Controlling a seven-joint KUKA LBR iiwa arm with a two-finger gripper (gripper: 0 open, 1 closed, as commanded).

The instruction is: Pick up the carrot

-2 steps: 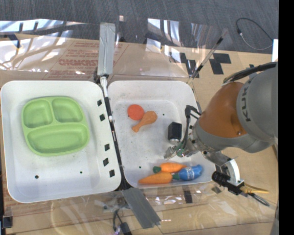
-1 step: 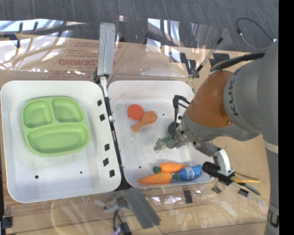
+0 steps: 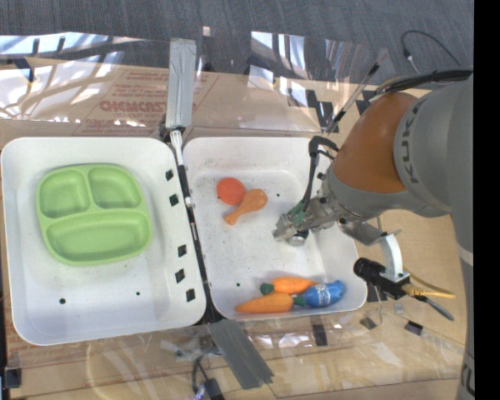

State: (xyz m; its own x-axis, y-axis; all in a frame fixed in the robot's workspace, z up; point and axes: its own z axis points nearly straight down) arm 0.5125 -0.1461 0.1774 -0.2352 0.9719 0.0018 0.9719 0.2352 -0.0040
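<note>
So this looks like the approach step, nothing grabbed yet. The end effector hangs over the right bin, roughly mid-right, and honestly I can't tell how far open it is from this angle; nothing visible in it either.

The carrot is down by the near wall of that same bin, lying flat. Its long axis runs pretty much left-right along the wall, slightly tilted, with the thin tip pointing left and the fat end with the green top pointing right. There's a second, shorter carrot just above it, and a blue toy right beside both, so it's a crowded corner.

My guess for the next move: travel toward the near wall, turn the wrist so the closing direction crosses the carrot's width, then drop straight down. The wall and the neighbours leave little room, so a sloppy descent could bump them.
</note>
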